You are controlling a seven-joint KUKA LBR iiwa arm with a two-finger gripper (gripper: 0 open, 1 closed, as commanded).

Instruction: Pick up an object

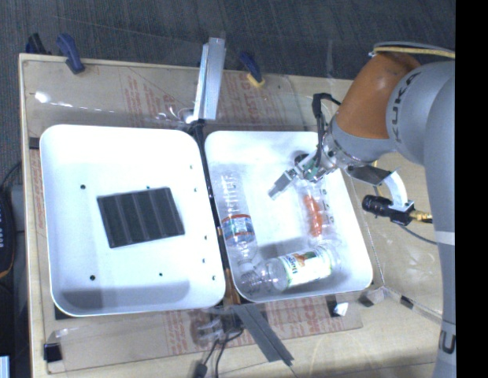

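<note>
gripper (297, 175) above bottle (316, 211), orange label

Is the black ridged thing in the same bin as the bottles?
No, the black ridged pad lies alone in the left bin, while the bottles lie in the right bin.

Plastic, metal and matt board across the bench

Both white bins, the left bin (63, 211) and the right bin (260, 152), look like smooth, slightly glossy plastic; in the left one lies a dark ribbed panel (140, 216), matt and grooved. The three bottles in the right bin are clear, shiny plastic: one with a blue paper-like label (236, 225), one with a green label (295, 268), one with orange inside (315, 211). The arm (417, 109) shows a smooth grey shell and a satin orange band (374, 93). The bench top (110, 85) looks like pale matt board; blue clamps (69, 52) look plastic, the upright bar (210, 77) brushed metal.
</note>
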